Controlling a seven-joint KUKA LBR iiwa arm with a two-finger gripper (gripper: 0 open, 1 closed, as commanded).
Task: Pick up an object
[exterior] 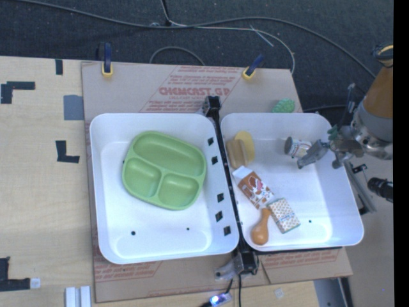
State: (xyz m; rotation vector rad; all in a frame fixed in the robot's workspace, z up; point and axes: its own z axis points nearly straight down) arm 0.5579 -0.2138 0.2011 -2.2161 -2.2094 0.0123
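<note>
The right bin [332, 235] holds a tan rounded item [241, 147], a red and white packet [254, 189], a small pale box [284, 214] and an orange spoon-like piece [261, 229]. A small grey and white cylinder [294, 147] lies near the bin's far right side. My gripper [323, 157] hangs over the right bin's right part, just right of that cylinder. Its fingers stand apart, so it is open, with nothing between them. The left finger [309, 155] is close beside the cylinder.
A green divided plate [165, 169] lies in the left bin [105, 235]. A small green item [285, 106] sits on the cardboard behind the right bin. Clamps [106, 61] hold the cardboard at the back. Cables run across the dark floor beyond.
</note>
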